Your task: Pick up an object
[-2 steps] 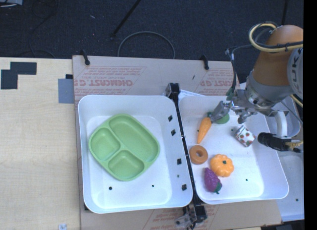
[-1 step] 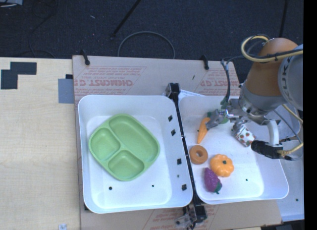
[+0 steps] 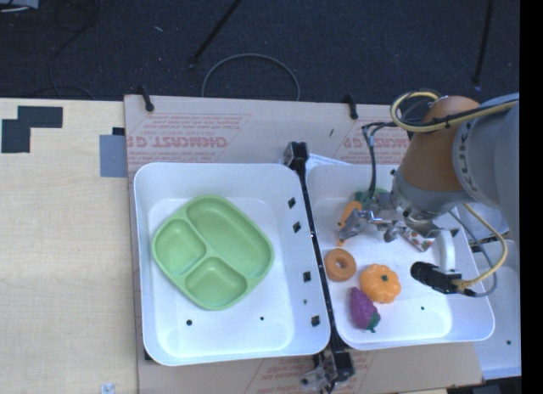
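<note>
My gripper [image 3: 371, 224] is low over the upper left part of the right bin [image 3: 475, 324], below the arm's orange band [image 3: 431, 156]. An orange carrot-shaped toy [image 3: 349, 212] with a green tip lies right at the gripper's left side; I cannot tell whether they touch. In front of the gripper lie an orange ring like a doughnut [image 3: 340, 264], an orange pumpkin [image 3: 379, 284] and a purple eggplant-like toy [image 3: 364, 308], all loose on the bin floor.
The left bin [image 3: 161, 333] holds a green divided plate [image 3: 212, 250]. A black divider [image 3: 310, 252] runs between the two bins. A black cable-fed part [image 3: 434, 278] of the arm hangs over the right bin's right side.
</note>
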